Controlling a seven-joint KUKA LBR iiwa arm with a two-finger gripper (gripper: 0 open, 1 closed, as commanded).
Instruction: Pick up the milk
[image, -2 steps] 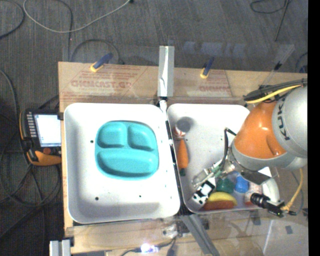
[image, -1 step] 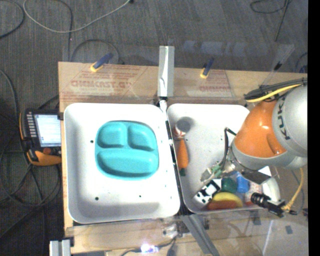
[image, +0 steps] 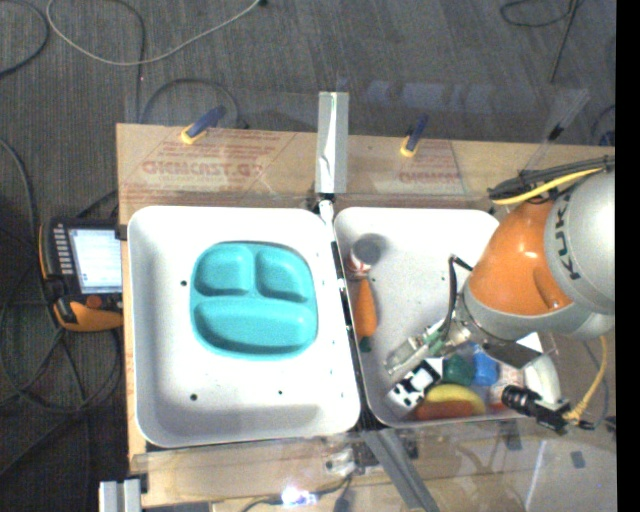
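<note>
The gripper (image: 412, 352) sits low in the right bin (image: 420, 245), above a black-and-white carton (image: 413, 384). Finger state: cannot tell.

bench (image: 150, 150) is a brown board top with faded red print; two shallow white bins sit on it side by side, touching along the middle; left bin (image: 150, 330) carries a teal three-compartment tray (image: 255, 300) near its centre; right bin (image: 420, 250) carries a carrot (image: 365, 308) along its left wall, a grey round thing (image: 368, 247) near its far-left corner, and a cluster of small items at the near side, yellow, green, blue and a black-and-white piece, too jumbled to name; two clamps with yellow-blue handles (image: 203, 124) (image: 414, 136) grip the far edge; an upright metal bracket (image: 332, 140) stands at the far edge between the bins
</note>
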